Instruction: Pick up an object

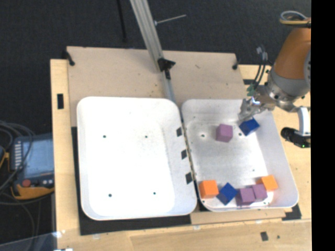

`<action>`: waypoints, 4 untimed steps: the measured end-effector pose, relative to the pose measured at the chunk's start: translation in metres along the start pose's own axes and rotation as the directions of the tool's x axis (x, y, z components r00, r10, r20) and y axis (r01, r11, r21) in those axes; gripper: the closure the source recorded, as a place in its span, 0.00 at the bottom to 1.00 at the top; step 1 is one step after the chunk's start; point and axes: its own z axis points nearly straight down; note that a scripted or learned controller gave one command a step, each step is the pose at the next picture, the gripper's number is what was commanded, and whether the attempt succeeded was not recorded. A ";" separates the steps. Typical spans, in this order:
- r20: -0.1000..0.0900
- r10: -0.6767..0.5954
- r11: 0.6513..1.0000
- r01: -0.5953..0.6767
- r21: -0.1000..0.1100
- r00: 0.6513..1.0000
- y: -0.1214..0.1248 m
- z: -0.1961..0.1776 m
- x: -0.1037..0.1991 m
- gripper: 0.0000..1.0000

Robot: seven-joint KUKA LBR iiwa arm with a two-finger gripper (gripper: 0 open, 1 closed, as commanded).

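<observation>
Near edge of right bin (280, 156): row of blocks — orange block (209, 188), blue block (227, 193), two purple blocks (246, 196) (259, 192) touching, second orange block (269, 182) at the right end. My gripper (248, 114) sits over the far right part of that bin, a tilted blue cube (249, 126) right at its tip — can't tell if I'm clamped on it or just touching. Lone purple cube (224, 133) just to its left, apart. Left bin (84, 156) beside it on the surface (120, 69).
</observation>
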 end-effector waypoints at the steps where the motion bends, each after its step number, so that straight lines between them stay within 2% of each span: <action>1: 0.000 -0.002 1.000 0.002 0.005 1.000 0.001 0.000 -0.001 1.00; 2: -0.002 -0.003 1.000 0.003 0.003 1.000 0.009 -0.017 0.052 1.00; 3: -0.003 -0.003 1.000 0.003 0.007 1.000 0.008 -0.016 0.108 1.00; 4: -0.003 -0.004 1.000 0.004 0.006 1.000 0.022 -0.014 0.165 1.00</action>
